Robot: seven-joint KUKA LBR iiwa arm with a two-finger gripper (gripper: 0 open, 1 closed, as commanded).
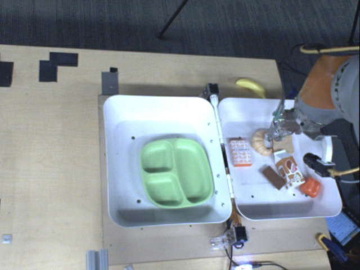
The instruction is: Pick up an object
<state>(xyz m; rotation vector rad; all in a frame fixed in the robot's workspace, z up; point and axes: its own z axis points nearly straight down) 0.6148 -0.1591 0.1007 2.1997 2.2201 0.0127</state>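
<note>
My gripper (277, 133) hangs low over the right bin (247, 112), reaching in from the right. Directly beneath and beside it lie a tan ring-shaped pastry (260, 142) and a pale beige piece (285, 145). To the left of them a small pink-and-white box (241, 152) lies flat. Nearer the front are a brown bar (274, 177), a white and orange carton (291, 171) and a red-orange lump (310, 188). Nothing is visibly lifted off the bin floor.
The left bin (121, 128) holds a green divided tray (176, 171). A yellow banana (251, 86) lies on the bench just behind the right bin. The wall between the two bins runs close to the pink box.
</note>
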